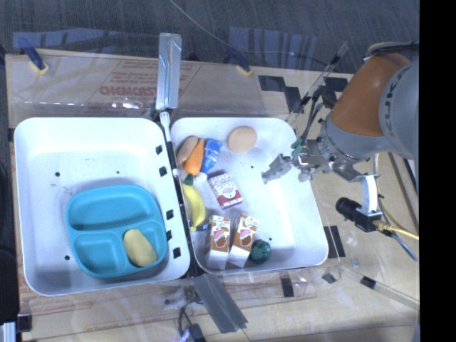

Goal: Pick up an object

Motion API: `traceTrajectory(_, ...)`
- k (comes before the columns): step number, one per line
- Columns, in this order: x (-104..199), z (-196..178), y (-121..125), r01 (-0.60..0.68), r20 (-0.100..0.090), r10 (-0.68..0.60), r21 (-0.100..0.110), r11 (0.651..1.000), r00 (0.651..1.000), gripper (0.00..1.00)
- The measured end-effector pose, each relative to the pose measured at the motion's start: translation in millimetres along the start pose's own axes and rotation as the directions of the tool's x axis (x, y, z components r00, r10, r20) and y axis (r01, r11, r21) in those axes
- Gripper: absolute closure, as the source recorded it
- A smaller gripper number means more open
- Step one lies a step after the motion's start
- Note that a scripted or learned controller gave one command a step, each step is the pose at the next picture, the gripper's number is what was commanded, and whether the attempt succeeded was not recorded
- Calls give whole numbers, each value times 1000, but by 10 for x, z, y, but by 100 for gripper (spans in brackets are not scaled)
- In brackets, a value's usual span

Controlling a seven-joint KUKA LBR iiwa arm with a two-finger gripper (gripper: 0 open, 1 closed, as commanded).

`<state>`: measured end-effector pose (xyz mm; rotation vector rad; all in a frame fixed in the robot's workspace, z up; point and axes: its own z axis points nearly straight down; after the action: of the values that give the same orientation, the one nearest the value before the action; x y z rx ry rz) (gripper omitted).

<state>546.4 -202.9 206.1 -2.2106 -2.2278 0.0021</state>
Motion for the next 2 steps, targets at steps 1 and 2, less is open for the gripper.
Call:
traceTrajectory(1, 576, 1144, -151, 94, 0, -94, -2, 996, 996, 0)
traceTrajectory(2, 650, 1150, -511, 406, 0, -406, -1, 914, 914, 0)
